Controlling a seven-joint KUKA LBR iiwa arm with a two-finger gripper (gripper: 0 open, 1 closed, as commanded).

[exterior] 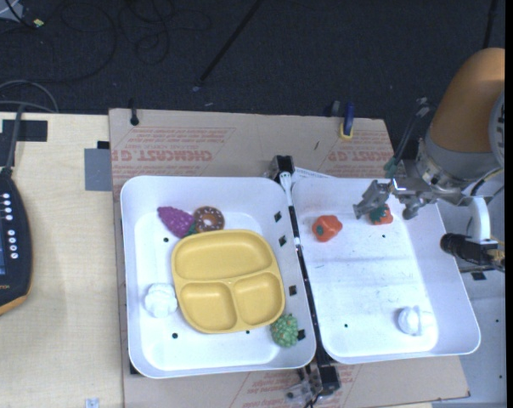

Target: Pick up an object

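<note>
Dark carpet strewn with black cables lies behind a pale wooden bench (53,338), where a sheet of printed cardboard (231,143) carries two shallow white bins side by side. At the far left edge rests a black control pendant (2,245) with a lit screen.

In the left bin (133,313), a yellow divided plate (227,280) takes up most of the floor. Around it sit a purple bunch of grapes (177,220) touching a brown sprinkled doughnut (209,219) at the far side, a small white round piece (160,300) at the plate's left, and a green lumpy toy (284,331) at the near right corner.

The right bin (367,313) holds an orange-red toy vegetable with a green top (326,228) near its far left part, lying free with bare floor all round it, and a small white cup-like piece (408,320) near its front right corner.

The gripper (380,210) hangs over the far side of the right bin, its fingers closed in on a small red-and-green object (381,216) — this sits between the fingertips, well apart from the orange toy. Whether it is lifted clear of the bin floor cannot be told. Grey wrist and orange band (469,100) rise behind.
</note>
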